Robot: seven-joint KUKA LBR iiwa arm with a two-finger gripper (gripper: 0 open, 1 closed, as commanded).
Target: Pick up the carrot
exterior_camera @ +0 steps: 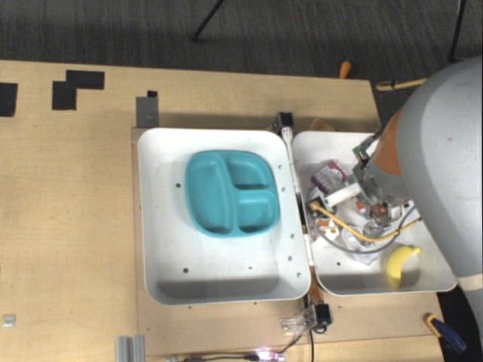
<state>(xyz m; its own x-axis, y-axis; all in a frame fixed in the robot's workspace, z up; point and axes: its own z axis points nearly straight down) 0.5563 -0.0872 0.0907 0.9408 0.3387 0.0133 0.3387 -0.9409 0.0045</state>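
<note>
Dark grey carpet floor [113,13] up top, and a light wood bench [68,225] with a few black patches [75,89] near its back edge.

The arm [445,164] is a broad, smooth casing of pale grey with rounded contours and a soft matt sheen, taking up the right side of the scene. Where it narrows toward the wrist, an orange band [386,153] wraps around it. Beyond the band sits the gripper [375,211], a darker assembly of grey and black metal parts with small silvery fittings, and thin yellowish cables [392,232] loop around it.
</note>
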